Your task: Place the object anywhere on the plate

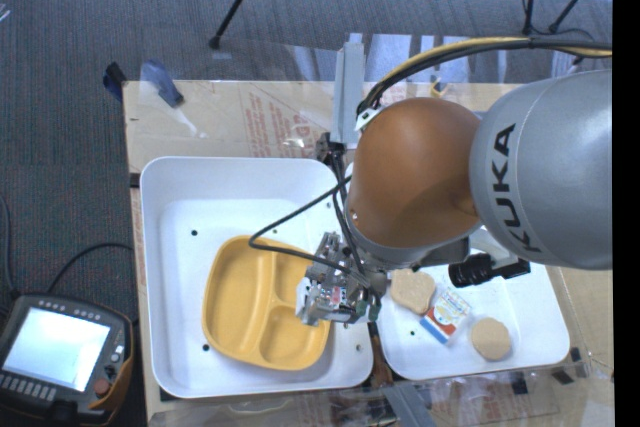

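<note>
Small colorful object [333,298] sits low in gripper [335,303], over right edge of yellow plate [250,310] in left bin [175,215]. Looks pinched between fingers, hard to be sure. Step: bringing object over plate. Next: lower a bit, let go. Cookies [412,290] wait in right bin [545,335].

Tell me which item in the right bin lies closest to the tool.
The heart-shaped tan piece, just right of the tool; the colourful packet and round tan piece lie farther right.
</note>
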